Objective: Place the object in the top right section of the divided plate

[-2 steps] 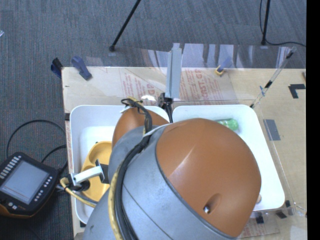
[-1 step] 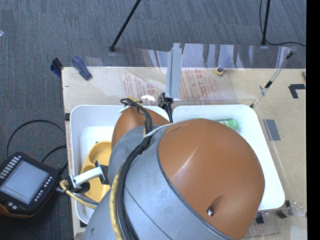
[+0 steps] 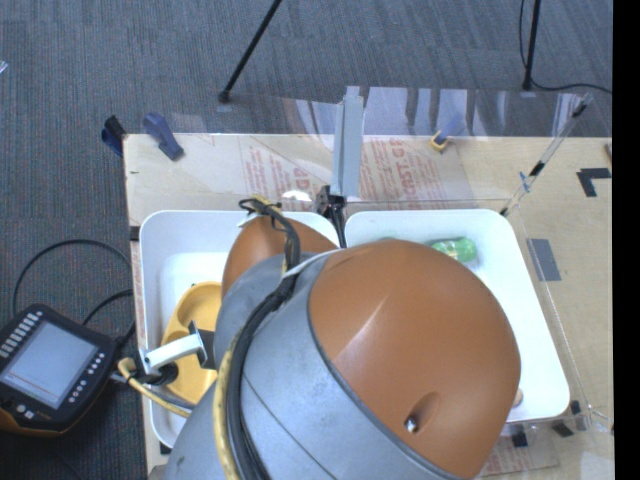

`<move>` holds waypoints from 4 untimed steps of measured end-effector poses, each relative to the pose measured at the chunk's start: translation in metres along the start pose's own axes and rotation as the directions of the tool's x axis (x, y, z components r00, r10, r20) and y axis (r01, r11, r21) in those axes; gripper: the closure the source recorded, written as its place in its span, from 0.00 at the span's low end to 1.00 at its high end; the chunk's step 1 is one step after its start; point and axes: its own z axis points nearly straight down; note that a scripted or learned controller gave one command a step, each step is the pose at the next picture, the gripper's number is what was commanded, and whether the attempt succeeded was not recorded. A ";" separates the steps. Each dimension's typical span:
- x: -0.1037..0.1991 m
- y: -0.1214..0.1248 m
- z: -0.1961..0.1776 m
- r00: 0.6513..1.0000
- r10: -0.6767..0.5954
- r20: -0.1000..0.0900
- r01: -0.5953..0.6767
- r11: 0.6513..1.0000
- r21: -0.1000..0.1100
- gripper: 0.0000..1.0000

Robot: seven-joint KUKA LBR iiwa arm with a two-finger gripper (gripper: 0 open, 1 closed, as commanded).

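Green object, small and glossy, lies in the right white bin; rounded orange-grey arm overhangs both.

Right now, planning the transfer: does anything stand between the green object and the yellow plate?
Yes. The green object lies in the right bin, the yellow plate in the left; the arm looms over the ground between.

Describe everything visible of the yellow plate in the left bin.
The yellow plate lies in the left bin, toward its near left side. It looks like smooth, glossy plastic, with a curved rim facing the bin's left wall. The arm hides most of it, so its dividers and sections cannot be made out. A white piece of the arm's end overlaps its lower edge; whether anything rests on the plate cannot be told.
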 end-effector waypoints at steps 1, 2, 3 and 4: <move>0.000 0.000 0.000 1.000 0.002 -0.001 -0.002 1.000 0.001 0.00; 0.000 0.000 0.000 1.000 0.002 -0.001 -0.002 1.000 0.001 0.00; 0.000 0.000 0.000 1.000 0.002 -0.001 -0.002 1.000 0.001 0.00; 0.000 0.000 -0.003 1.000 0.001 0.001 -0.001 1.000 0.003 0.00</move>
